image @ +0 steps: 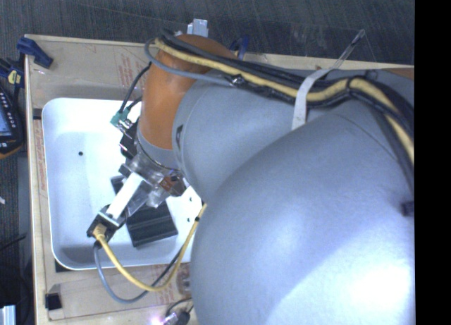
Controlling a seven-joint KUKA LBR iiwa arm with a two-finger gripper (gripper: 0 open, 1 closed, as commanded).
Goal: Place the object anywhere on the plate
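My arm (296,197) covers most of the frame, reaching in from the right; orange band (165,98) sits above the wrist, with black and yellow cables (282,80) running along the arm's top

Landmark: the white bin (67,175) at left on the table (91,59)

My tool (130,207) is over the bin, near its front wall and toward its right side; a white bar on it slants down toward the bin's front-left corner. State of the tool: cannot tell, its working end is hidden by its own body

A dark block (151,226) lies in the bin just right of the tool, close to the front wall. Whether it is the object, cannot tell

A yellow cable (141,281) loops from the tool over the bin's front rim. Small dark speck (80,153) on the bin floor, toward the back left
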